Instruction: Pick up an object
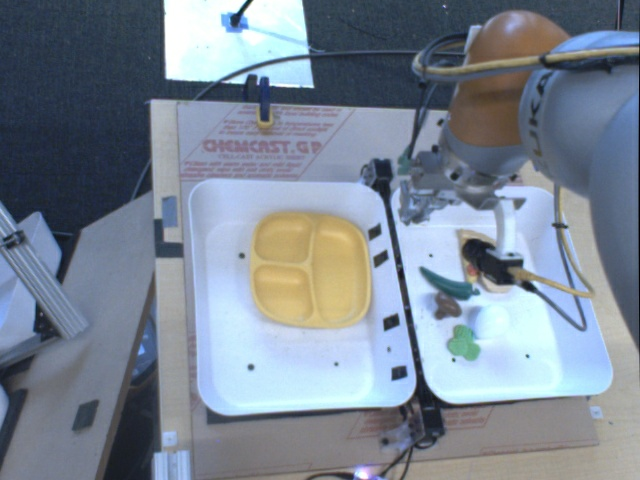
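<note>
My gripper (418, 208) hangs over the far left corner of the right bin (560, 368), close to the divider between the bins. Nothing shows between its tips. Nearer the camera, a dark green pepper (449, 283) lies in the right bin. Just in front of it sit a small brown piece (447, 306), a white egg-shaped thing (490, 321) and a light green leafy piece (462, 344). A yellow-orange wedge (468, 245) lies to the right of the gripper, partly hidden by the robot's own parts.
The left bin (225, 368) holds a yellow divided plate (311, 269) near its middle. Black clips line the divider (398, 298) between the bins. The arm's grey body (590, 108) and a yellow cable (570, 268) reach over the right bin's far right side.
</note>
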### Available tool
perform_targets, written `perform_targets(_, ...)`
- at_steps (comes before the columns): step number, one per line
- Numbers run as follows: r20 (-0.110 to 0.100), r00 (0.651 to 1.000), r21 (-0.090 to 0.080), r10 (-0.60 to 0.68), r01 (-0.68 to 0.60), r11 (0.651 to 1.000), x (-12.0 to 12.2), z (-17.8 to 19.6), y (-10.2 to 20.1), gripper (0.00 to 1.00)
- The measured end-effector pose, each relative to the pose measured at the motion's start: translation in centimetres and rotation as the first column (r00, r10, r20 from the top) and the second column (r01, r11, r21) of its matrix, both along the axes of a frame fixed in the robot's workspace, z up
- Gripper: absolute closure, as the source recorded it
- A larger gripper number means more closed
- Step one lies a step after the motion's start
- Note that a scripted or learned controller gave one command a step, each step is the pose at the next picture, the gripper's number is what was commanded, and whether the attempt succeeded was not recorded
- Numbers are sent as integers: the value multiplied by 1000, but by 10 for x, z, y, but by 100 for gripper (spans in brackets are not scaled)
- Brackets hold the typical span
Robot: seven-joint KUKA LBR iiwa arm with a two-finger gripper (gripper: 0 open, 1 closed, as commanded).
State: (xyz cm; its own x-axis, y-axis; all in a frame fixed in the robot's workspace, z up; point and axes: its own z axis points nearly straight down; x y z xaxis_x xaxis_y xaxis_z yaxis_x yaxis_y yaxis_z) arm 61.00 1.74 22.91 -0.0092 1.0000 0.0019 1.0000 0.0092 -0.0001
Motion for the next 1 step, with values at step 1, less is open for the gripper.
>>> perform_targets(1, 0, 1000, 0, 0, 0, 1000, -3, -12, 52, 100)
